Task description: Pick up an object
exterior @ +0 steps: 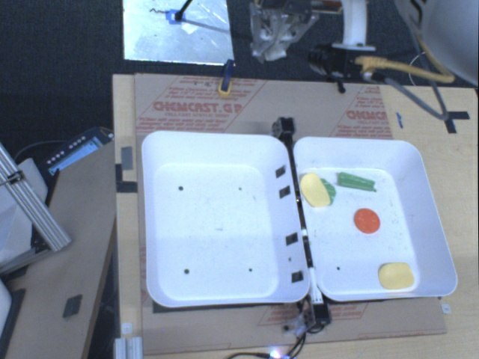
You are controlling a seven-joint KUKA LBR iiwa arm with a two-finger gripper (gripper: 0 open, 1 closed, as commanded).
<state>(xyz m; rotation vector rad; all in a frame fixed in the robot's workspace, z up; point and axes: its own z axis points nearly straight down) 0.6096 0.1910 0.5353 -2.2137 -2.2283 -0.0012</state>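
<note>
Bench: wooden bench (97, 200) under a board printed CHEMCAST GP, carrying two white bins side by side, joined along a black clipped seam.
Left bin: left bin (161, 155) holds no object; a few dark specks on its floor.
Right bin: right bin (419, 170) holds all four candidates.
Candidates: yellow oval (316, 190) near the seam wall; green strip (355, 180) just beside it, toward the far wall; red disc (367, 221) mid-floor, apart from the rest; yellow block (396, 275) near the front right corner.
Arm: raised at the top of the view, beyond the far edge of both bins, well apart from every object.
Pincer: pincer (271, 42) hangs above the board, nothing between it and the bins; too blurred to judge its opening, cannot tell wide or narrow.
Step in hand: judged as approach, nothing picked yet.
Best target: red disc, in my judgement; free floor on all sides, so both sides are reachable.
Poorer targets: oval sits close to the seam wall and to the strip; block is close to the corner walls; strip looks low and thin.
Method: centre above the disc before descending, come straight down, close only once low enough to straddle it.
Risk: disc looks flat and may slip out; lift slowly and confirm it is actually gripped.
</note>
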